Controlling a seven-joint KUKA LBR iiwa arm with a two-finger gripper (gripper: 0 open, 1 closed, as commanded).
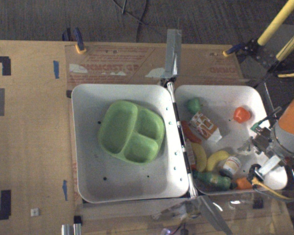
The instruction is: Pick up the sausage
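sausage [191, 131] lies well left of the hand [259, 155]; hand's grip unclear.

Counter [29, 146] surface: tan cardboard sheeting with blue tape strips [56, 69] and black corner marks [2, 65] — clamped at the far edge. Beyond it, dark grey carpet floor [63, 9] with a black cable [130, 4].

The sausage [191, 132], reddish and slim, lies slanted at the right bin's nine o'clock edge, partly under a carton
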